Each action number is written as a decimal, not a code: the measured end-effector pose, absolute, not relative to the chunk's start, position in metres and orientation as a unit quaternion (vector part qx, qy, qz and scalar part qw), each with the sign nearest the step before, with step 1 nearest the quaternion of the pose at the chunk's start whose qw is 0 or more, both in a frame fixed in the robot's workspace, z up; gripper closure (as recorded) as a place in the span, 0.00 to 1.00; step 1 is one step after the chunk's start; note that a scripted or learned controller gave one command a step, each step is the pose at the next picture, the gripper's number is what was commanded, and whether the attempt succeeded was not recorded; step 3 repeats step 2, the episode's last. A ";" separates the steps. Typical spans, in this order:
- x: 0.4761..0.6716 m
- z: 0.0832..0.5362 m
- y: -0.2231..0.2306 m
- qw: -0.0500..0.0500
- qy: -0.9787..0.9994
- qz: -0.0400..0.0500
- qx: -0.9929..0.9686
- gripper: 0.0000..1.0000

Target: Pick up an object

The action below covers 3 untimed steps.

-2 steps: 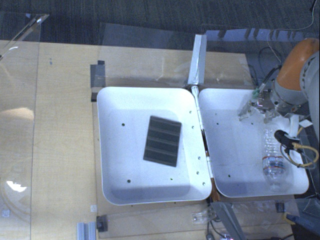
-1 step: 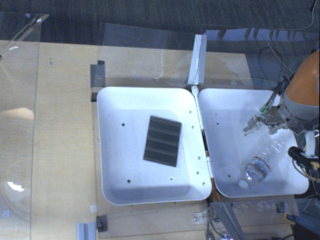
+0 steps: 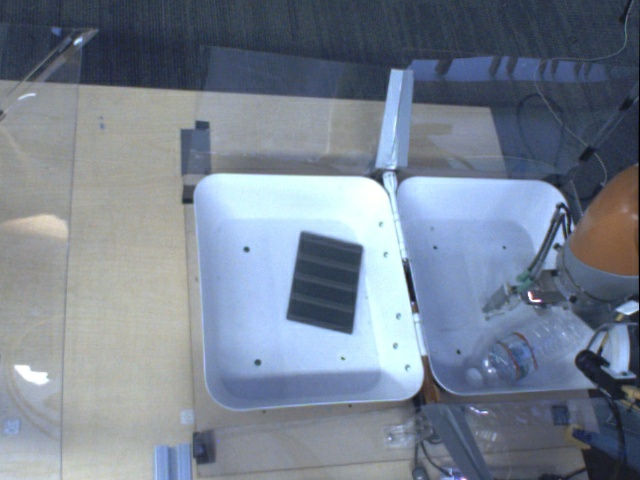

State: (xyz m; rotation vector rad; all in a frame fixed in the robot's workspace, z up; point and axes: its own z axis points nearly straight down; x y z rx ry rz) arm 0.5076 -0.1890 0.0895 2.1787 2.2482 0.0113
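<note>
In the right bin (image 3: 450, 218), low near the front wall: clear plastic bottle (image 3: 505, 356) w/ a blue-ish label, lying on its side. Long axis running roughly left-right w/ a slight tilt, cap end toward the front-left corner, fat end toward the arm. Hard to read the outline tbh, see-through plastic on white.

Tool (image 3: 512, 296) hanging just above and a bit behind the bottle, reaching in from the right under the orange band. Looks spread apart, thin prongs fanning out toward the left, nothing between them afaict. Not touching the bottle, close though. So the target lies just forward of the tool tip, toward the camera side of the bin. Prob needs a short shift forward plus a drop, w/ the closing direction across the bottle's short side, not along its length. Just a guess from the layout.

Other option: dark ribbed rectangular block (image 3: 325, 281) in the left bin (image 3: 230, 218), flat, about mid-bin, long axis front-to-back w/ a small slant. Well apart from the tool, across the divider between the bins. Bottle way nearer, so likely the pick.

Surface: both bins shallow, white, smooth, few small dark dots on the floors. Round bottle on slick plastic = could roll or skid if nudged off-centre. Light wood worktop (image 3: 120, 298) under it all, clear panel on the left side, dark carpet behind, cables dangling far right.
</note>
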 end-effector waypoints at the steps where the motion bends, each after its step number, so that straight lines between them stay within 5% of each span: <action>1: 0.492 0.090 -0.158 0.009 0.759 0.004 0.651 0.00; 3: 0.501 0.091 -0.158 0.010 0.832 0.003 0.554 0.00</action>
